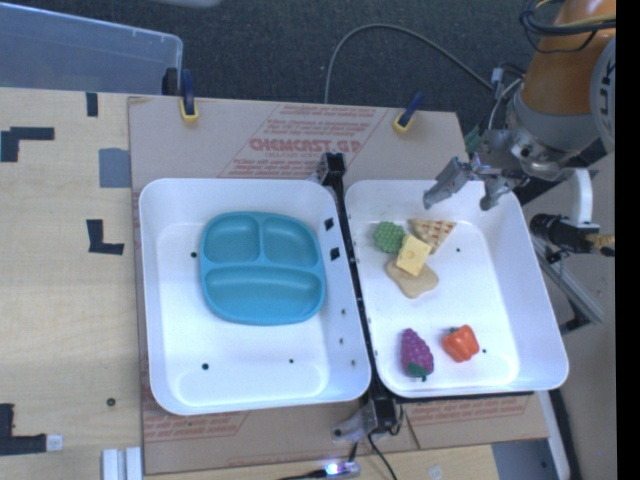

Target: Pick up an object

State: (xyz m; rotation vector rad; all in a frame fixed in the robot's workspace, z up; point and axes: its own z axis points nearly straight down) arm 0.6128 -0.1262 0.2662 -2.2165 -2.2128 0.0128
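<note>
Right bin [535,308] holds toy food | my gripper [468,188] hangs spread, holding nothing, above its far edge | I judge the pepper [460,343], near the front edge, light, stiff, slick plastic | I'd pinch across its round body, clear of the grapes [416,353].

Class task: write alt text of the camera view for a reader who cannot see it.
A grey robot arm's open gripper hovers over the back edge of the right white bin, which holds toy foods: a green piece, cheese, purple grapes, an orange pepper. The left white bin holds a blue divided plate.
</note>
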